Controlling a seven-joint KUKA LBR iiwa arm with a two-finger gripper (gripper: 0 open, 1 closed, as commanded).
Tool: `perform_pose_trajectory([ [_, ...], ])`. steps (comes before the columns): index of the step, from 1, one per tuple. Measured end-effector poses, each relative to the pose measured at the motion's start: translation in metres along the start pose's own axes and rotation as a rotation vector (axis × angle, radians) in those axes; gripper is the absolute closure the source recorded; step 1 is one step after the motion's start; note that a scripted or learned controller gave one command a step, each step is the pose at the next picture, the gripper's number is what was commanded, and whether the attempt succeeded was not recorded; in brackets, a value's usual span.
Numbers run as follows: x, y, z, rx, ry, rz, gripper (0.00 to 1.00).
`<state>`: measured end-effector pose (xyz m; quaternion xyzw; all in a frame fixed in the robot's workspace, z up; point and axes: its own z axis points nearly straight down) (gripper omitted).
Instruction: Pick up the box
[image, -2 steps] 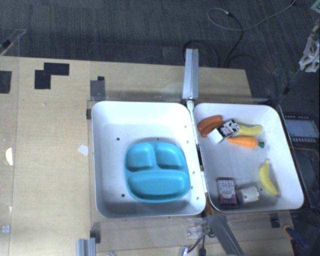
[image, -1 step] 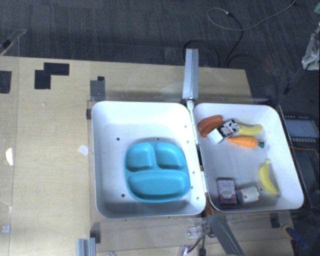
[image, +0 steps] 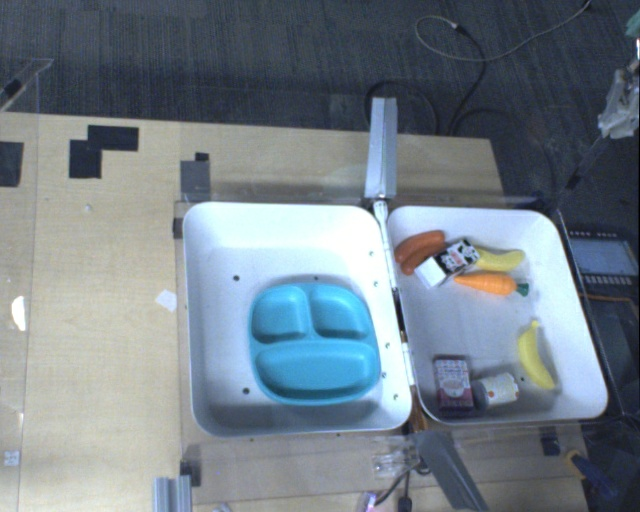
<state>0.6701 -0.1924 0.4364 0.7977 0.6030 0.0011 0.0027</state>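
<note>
The box (image: 452, 383) lies flat near the front edge of the right bin (image: 570, 300), touching a small white canister (image: 498, 389) (its neighbour on the right). A grasp could catch that canister or the bin wall; jaw state cannot be told

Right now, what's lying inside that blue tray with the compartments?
Nothing that I can see: all three compartments of the blue tray look bare. It sits in the left bin. Whatever is underneath the tray is covered.
</note>
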Motion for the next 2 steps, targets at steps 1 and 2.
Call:
perform_pose_trajectory([
  [1, -0.002, 0.000, -0.001, -0.002, 0.001, -0.240, 1.00],
  [2, 0.028, -0.008, -0.001, -0.003, 0.002, -0.490, 1.00],
])
